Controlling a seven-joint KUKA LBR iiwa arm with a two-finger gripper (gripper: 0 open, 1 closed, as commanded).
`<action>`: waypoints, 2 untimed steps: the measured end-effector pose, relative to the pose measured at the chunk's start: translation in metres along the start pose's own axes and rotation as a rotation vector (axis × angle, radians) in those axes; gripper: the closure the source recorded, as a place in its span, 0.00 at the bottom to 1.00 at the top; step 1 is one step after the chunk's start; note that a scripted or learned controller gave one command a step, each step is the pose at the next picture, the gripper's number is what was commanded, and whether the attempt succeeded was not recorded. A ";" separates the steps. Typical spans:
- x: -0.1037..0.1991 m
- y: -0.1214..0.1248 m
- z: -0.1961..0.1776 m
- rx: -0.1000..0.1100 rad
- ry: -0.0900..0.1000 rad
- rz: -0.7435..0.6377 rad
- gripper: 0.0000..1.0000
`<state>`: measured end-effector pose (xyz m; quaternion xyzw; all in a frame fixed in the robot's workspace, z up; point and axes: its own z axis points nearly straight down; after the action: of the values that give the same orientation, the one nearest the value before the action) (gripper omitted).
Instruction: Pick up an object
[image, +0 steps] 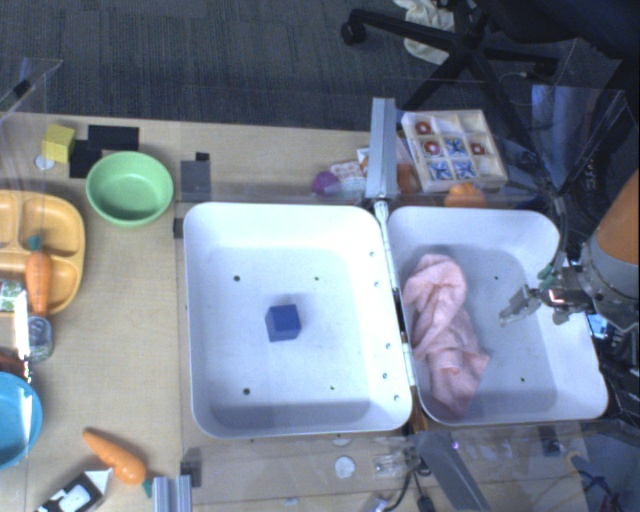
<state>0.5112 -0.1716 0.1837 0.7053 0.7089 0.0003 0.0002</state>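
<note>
Pink cloth (444, 330) lies lengthwise front-to-back in right bin (500, 228); gripper (535, 300) beside it, released, grasping nothing.

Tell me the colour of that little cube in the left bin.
Blue cube, clearest in the camera view.

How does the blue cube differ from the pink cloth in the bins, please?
The blue cube is small, rigid and sharp-edged; the pink cloth is far larger, soft and crumpled. The cube sits in the left bin; the cloth lies in the right bin, nearer the hand. Both rest on a bin floor, ungrasped.
</note>
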 end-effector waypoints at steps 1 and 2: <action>0.024 0.086 0.095 -0.010 -0.003 -0.051 0.00; 0.051 0.132 0.096 -0.009 -0.003 -0.369 0.00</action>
<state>0.6426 -0.1202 0.0880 0.5632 0.8263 0.0025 0.0047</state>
